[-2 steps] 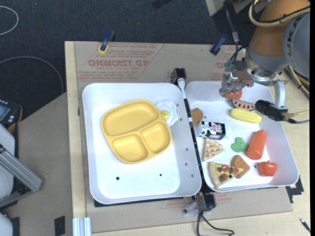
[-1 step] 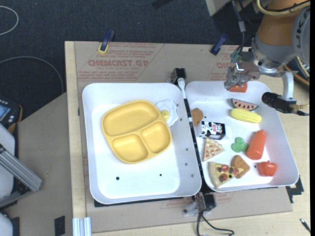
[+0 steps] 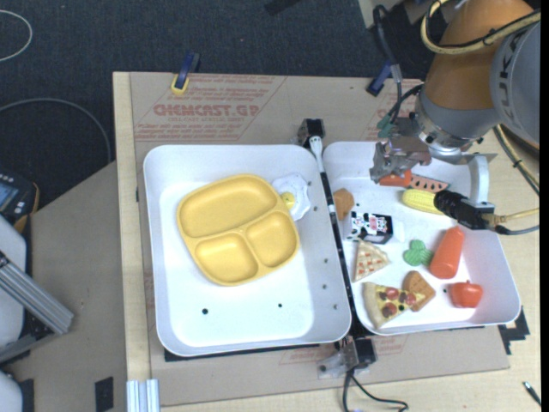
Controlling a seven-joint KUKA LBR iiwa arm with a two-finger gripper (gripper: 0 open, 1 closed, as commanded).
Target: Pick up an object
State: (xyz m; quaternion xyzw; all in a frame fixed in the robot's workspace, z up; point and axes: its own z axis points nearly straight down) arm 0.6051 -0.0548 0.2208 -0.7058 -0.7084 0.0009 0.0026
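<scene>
Two bins — yellow tray left, toy food right; gripper state unclear.

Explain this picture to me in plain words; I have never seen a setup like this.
One camera, fixed above, looks down at a slant on a bench with two shallow white bins side by side. The grey and orange machine at upper right is a robot arm; its grasping tool hangs low over the right bin, just above a watermelon slice. I cannot tell whether it grips anything. That bin also holds toy food: a corn cob, a carrot, pizza slices and a tomato. The left bin holds a yellow divided plate and a fried egg.
</scene>
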